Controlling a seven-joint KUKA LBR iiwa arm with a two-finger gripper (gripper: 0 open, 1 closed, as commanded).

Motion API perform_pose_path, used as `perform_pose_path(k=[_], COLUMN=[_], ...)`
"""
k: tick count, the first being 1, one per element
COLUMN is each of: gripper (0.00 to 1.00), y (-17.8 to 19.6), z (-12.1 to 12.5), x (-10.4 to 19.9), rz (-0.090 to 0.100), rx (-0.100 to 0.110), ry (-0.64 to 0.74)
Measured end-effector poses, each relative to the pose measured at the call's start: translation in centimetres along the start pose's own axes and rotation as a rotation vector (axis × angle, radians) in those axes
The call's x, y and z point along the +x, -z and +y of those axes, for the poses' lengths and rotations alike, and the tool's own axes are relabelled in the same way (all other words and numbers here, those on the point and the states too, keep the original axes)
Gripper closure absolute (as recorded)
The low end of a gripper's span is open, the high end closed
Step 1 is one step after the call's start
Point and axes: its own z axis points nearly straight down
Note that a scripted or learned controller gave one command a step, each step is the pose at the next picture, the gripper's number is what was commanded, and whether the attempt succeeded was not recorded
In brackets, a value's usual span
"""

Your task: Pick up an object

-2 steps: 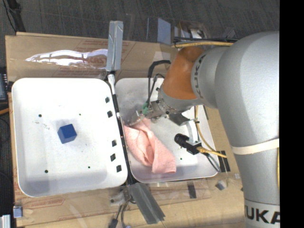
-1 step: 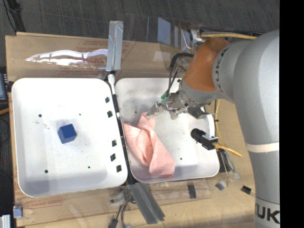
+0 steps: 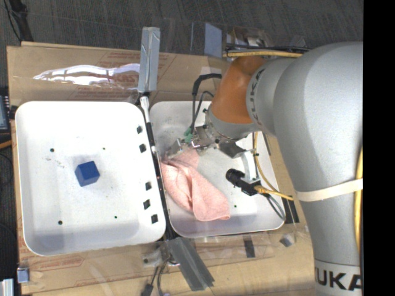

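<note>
Nearest edge, 6 o'clock: bracket and cables under the seam between bins, prob. there to clamp both in place on the bench (image 3: 80, 73).

Left bin (image 3: 37, 239), 9 o'clock: blue cube (image 3: 87, 172) alone on the floor, well apart from every wall. Easy target from above, nothing crowding it, but far from the arm's present reach.

Right bin (image 3: 265, 224), centre: pink cloth (image 3: 196, 189) lying crumpled, long axis running 11 to 5 o'clock, upper end near the divider. Soft, loose folds; likely to bunch or slip unless pinched on a raised ridge. At 3 o'clock of cloth, a black cylindrical part w/ yellow cable (image 3: 242, 182), seemingly rig hardware rather than a pickable item.

Further back, 12 o'clock of cloth: hand (image 3: 196, 139) low over right bin, just at the cloth's upper end, approx. touching or just above, can't say which. Placed there presumably b/c cloth is the closest object. Finger state: cannot tell, hidden under wrist hardware and blur. No proof of a hold yet.

Behind, 1–3 o'clock: orange band (image 3: 237, 97) and grey arm (image 3: 315, 128) angling down from the right.
</note>
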Motion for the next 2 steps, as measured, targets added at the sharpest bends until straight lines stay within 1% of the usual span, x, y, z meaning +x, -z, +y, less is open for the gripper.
perform_pose_path(k=[1, 2], gripper=[1.00, 1.00], y=[1.0, 2.5], z=[0.0, 1.8], x=[0.0, -1.6], rz=[0.000, -0.002], rx=[0.002, -0.003], ry=[0.003, -0.055])
